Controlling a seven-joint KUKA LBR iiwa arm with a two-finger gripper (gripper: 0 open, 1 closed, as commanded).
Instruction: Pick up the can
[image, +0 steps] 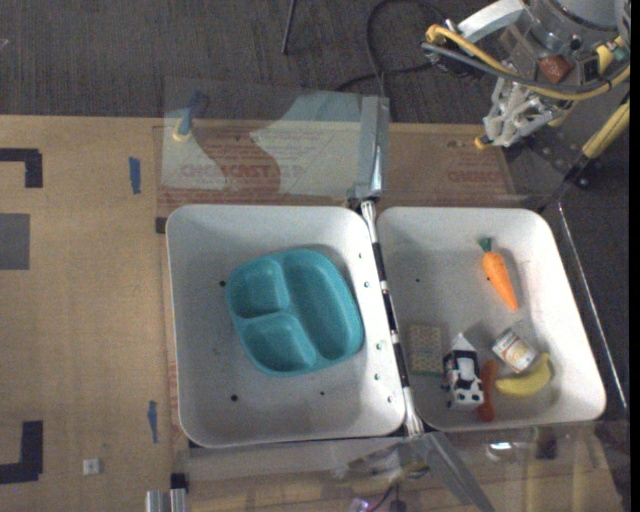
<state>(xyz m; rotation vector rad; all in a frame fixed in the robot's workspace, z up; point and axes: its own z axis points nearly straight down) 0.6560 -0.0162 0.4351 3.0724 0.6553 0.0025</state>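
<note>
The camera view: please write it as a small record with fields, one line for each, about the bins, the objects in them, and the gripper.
left bin: holds a teal divided plate
right bin: holds all small objects
can: lying tilted, near the right bin's front right, just above the banana
carrot: apart from the others, toward the back
cow-pattern carton: front middle, beside a red stick-shaped item
flat card: left of the carton
gripper: above the bench behind the right bin, far from the can, holding nothing
</note>
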